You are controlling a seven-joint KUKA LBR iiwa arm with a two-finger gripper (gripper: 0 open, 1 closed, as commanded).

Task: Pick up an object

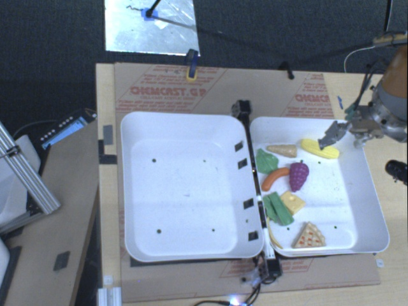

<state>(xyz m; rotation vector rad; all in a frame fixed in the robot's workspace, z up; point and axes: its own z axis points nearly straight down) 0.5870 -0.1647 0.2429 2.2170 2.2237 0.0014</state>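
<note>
Nothing lifted yet: gripper (334, 134) open, fingers spread and gripping nothing, poised at the upper right of the right bin (370, 199), just beside the yellow banana (319, 149), likely the target. Descent, closing and lifting all left to do.

Left bin (185, 187): nothing but bare white floor.

Right bin: 8 toy foods, crowded toward the divider — banana, pale cone-shaped piece (282, 150), green leafy piece (266, 161), orange carrot (275, 178), purple grapes (298, 175), cheese wedge (294, 202), green vegetable (278, 209), pizza slice (309, 236).
</note>
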